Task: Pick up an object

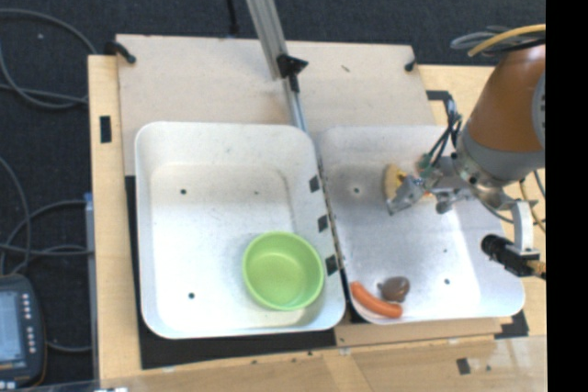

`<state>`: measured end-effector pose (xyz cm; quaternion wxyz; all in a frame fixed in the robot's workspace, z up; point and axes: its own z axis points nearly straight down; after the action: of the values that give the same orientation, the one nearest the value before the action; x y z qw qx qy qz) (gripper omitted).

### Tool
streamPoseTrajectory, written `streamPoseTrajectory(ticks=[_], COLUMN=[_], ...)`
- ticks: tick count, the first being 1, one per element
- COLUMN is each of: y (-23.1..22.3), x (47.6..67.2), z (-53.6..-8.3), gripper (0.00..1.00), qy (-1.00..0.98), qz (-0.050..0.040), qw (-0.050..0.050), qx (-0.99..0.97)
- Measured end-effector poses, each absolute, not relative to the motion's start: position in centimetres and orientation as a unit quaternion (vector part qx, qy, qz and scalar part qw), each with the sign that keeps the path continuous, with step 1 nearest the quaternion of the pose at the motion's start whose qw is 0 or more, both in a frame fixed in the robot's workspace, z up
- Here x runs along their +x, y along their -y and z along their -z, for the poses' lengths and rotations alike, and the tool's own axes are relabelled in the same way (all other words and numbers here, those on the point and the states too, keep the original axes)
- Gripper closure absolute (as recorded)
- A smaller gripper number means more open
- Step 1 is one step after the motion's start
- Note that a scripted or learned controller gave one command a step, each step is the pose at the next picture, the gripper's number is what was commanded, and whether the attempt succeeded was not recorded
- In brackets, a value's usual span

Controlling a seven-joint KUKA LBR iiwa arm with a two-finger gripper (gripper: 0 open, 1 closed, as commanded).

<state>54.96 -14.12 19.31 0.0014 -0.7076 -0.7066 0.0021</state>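
Observation:
My gripper (424,201) hangs low over the upper middle of the right bin (478,285), below the arm's orange band (507,101). It is open, with its two grey fingertips (402,199) spread apart and nothing between them. A small yellow object (395,175) lies just up and left of the left fingertip, outside the gap. An orange carrot-shaped piece (377,300) and a small brown lump (395,288) sit close together at the right bin's front left corner.
A green bowl (283,269) stands in the front right part of the left bin (184,197). A slanted metal rail (262,5) runs down to the divide between the bins. Cables hang beside the wrist at the right.

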Motion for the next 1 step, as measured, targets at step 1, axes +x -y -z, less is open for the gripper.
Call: streamPoseTrajectory(ticks=[1], y=[14.21], x=[55.12], z=[-13.00], gripper=[0.00], qy=[0.707], qz=[-0.0024], qw=[0.001], qx=[-0.707])
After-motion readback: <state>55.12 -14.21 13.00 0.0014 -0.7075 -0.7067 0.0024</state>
